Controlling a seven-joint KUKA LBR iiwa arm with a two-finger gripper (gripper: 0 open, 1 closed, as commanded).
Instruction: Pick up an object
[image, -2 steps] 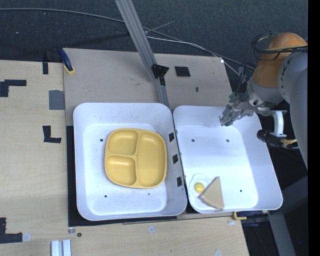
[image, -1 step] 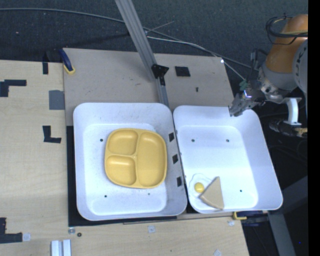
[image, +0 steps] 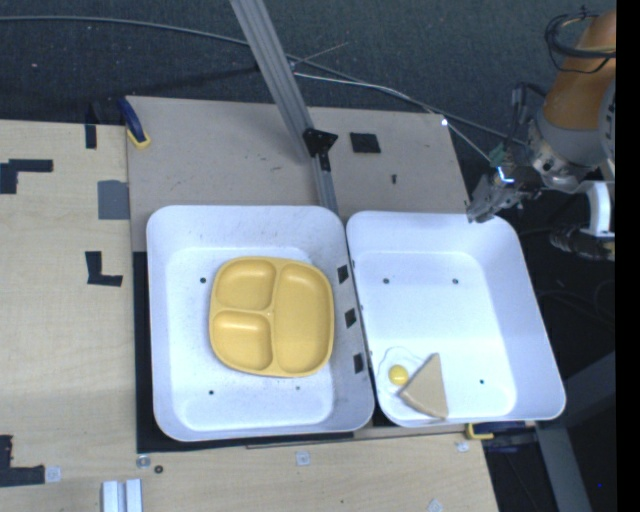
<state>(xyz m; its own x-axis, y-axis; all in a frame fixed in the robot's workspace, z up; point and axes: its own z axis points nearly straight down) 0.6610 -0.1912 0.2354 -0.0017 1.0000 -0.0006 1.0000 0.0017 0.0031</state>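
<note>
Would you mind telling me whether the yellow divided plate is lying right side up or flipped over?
Right side up: the plate lies flat in the left bin with its three compartments facing up.

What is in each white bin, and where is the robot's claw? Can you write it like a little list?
left bin: one yellow divided plate with three sections, lying flat near the middle
right bin: a tan wedge-shaped piece and a small yellow ball, both in the near left corner
wedge and ball: side by side, very close; touching or not is hard to tell
claw: above the right bin's far right corner, away from the objects
held by claw: nothing seen
arm: reaching in from the right, orange band above the wrist
</note>
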